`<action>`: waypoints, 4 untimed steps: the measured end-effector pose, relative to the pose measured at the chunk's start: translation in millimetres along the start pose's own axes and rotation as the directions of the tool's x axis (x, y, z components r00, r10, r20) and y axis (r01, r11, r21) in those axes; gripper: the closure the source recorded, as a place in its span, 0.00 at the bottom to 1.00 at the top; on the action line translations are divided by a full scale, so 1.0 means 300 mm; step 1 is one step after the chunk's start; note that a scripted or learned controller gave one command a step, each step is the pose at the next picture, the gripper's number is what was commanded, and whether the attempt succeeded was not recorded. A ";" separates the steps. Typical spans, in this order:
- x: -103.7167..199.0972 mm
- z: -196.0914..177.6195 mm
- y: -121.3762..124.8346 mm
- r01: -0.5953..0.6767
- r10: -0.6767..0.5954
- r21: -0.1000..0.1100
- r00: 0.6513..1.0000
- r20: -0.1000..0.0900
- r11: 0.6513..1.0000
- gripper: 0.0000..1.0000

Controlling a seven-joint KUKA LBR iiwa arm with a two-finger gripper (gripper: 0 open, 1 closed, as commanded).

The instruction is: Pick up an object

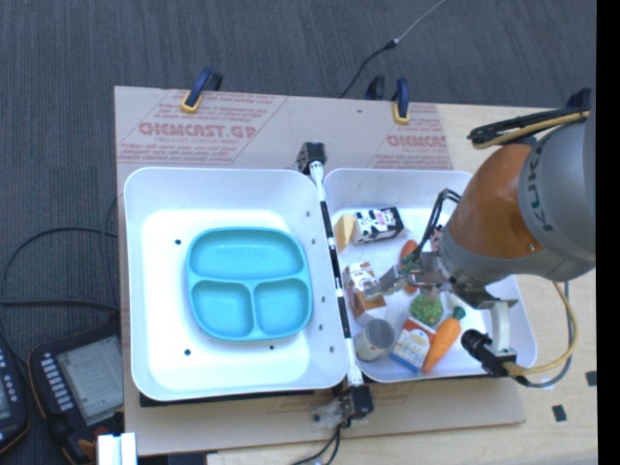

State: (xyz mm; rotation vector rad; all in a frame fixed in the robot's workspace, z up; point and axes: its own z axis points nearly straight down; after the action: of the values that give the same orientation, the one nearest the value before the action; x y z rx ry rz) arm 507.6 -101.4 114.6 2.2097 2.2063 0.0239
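Item, nearest you at the lower rim of the right bin (528,342): an orange carrot (442,342) lying tilted, touching a small orange-and-white carton (414,346), with a grey cup-like piece (378,335) just beside it toward the divider. Item, next up: a green vegetable piece (426,310), and left of it a brown-and-white packet (362,281). Item, between these: the gripper (412,277), low over the clutter in the middle of the bin, its tip near a small red object (411,251); you cannot tell from this angle how the jaws stand, nor whether anything sits between them. Item, farther: a black-and-white carton (376,224) with a yellow wedge (344,231) beside it at the bin's far left. Item, left bin (145,260): a blue divided plate (249,283), well apart from the arm. Judged step: the reach or descent onto a candidate, no grasp confirmed. Your next move likely calls for settling on one piece, probably the red object or the packet, closing on it squarely, then lifting clear without dragging its close-packed neighbours
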 end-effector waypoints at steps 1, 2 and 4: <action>0.000 -0.034 0.004 0.000 0.000 -0.002 1.000 0.000 1.000 1.00; -0.006 -0.036 0.004 -0.002 0.002 -0.002 1.000 0.003 1.000 0.00; -0.003 -0.067 0.005 -0.001 0.001 -0.001 1.000 0.002 1.000 0.00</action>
State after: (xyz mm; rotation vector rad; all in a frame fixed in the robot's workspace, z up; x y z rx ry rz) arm 508.6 -102.4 134.6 2.2095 2.2038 0.0232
